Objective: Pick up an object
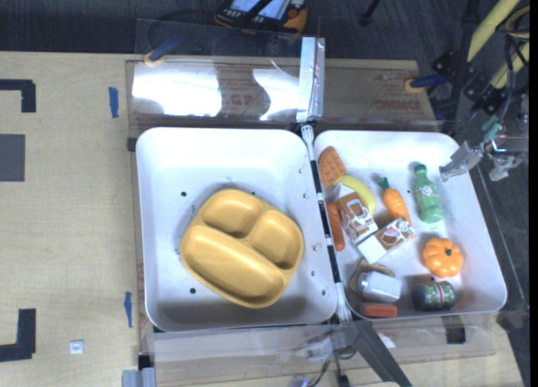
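Note:
My gripper (481,163) hangs over the far right rim of the right bin (487,234), open, with nothing between its fingers. Closest to it lies a green bottle (426,194), to its left and slightly nearer the camera. In the same bin are an orange carrot (393,202), a yellow banana (357,188), a waffle-like piece (330,165), a brown-and-white carton (357,215), a small box (388,237), an orange pumpkin (442,257) and a green can (434,294).
A yellow compartment tray (244,246) fills the middle of the left bin (160,175). A red sausage (335,227) lies along the divider. A grey-white item (378,284) and a red piece (380,311) sit at the right bin's near edge. Cables hang at the right.

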Tool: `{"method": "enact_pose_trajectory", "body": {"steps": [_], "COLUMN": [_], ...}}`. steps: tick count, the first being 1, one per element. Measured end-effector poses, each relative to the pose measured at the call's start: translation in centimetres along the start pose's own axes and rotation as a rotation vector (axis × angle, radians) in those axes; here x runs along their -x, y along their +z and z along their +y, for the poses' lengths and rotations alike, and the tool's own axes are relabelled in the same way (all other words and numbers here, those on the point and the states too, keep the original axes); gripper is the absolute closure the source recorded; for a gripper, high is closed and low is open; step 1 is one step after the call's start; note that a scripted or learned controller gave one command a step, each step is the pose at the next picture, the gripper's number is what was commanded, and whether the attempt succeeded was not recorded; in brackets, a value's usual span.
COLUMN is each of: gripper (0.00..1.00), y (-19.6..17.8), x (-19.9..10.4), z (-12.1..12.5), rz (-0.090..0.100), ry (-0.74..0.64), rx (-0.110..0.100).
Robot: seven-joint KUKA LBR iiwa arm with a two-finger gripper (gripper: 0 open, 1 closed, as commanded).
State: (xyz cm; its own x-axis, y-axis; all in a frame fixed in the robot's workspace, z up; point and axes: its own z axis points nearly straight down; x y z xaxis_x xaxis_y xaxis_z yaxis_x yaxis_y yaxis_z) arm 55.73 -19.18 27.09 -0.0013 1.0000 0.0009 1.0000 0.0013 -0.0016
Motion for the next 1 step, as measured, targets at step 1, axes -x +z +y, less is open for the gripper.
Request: {"method": "enact_pose_trajectory", "body": {"steps": [1], "gripper": [0.0], "y": [11.57], "x": [1.31], "z": [4.04], "rz": [0.0], "ry": [-0.047], "rx": [0.001]}}
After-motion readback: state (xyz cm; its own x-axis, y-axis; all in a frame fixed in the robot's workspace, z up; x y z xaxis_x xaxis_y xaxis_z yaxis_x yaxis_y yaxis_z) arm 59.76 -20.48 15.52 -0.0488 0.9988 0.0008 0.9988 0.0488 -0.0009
